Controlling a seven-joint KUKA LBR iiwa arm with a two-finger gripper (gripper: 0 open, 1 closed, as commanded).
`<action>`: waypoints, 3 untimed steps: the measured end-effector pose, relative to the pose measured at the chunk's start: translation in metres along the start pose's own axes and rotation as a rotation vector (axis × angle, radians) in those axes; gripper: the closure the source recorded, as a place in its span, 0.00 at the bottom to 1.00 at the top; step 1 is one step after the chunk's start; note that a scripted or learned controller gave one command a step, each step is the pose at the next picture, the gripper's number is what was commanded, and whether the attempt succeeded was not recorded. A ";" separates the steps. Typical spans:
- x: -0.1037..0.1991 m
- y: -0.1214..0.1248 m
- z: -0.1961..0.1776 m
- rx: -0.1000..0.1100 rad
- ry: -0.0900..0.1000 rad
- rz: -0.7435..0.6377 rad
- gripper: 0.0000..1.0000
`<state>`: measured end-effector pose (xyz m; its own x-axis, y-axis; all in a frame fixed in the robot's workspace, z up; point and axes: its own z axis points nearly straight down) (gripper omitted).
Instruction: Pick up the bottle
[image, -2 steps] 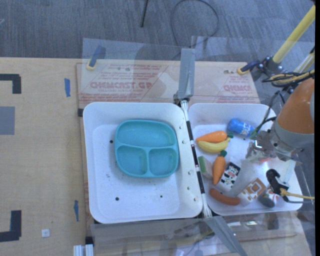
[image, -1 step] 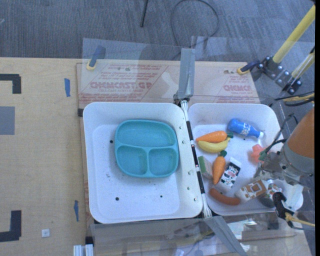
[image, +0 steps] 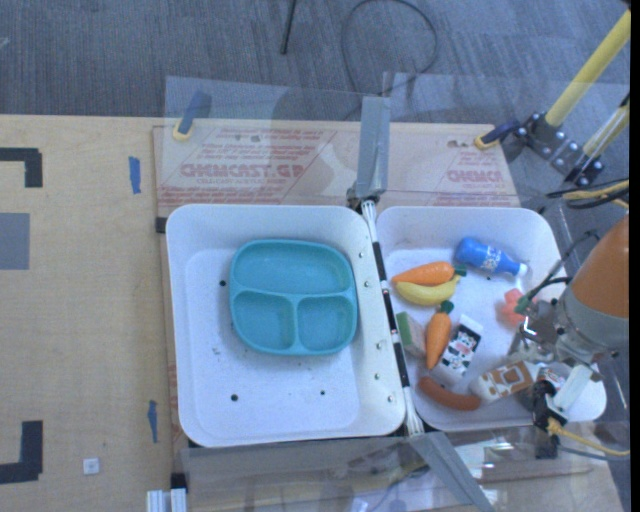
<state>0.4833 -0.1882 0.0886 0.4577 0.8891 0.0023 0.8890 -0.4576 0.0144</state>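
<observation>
my hand hangs over the near right corner of the right bin, under my wrist's orange band; i cannot tell from here whether it is open or closed, and nothing shows gripped in it. the bottle, blue with a white cap, lies on its side in the far part of the right bin, cap pointing right, well apart from my hand. just left of it lie a carrot and a banana, touching each other. nearer, a second carrot stands on end beside a small black-and-white carton. a sausage lies along the near wall, and a brown-and-white toy sits just beside my hand. in the left bin a teal divided plate lies flat, toward the far side. both bins sit side by side on the counter.
</observation>
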 end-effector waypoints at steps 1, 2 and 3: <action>-0.003 0.006 -0.059 0.019 -0.005 0.112 1.00; -0.004 0.006 -0.059 0.018 -0.005 0.112 0.00; 0.025 0.080 -0.001 0.021 0.005 0.032 0.00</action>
<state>0.5658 -0.2028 0.0912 0.4856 0.8742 0.0078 0.8742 -0.4855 -0.0069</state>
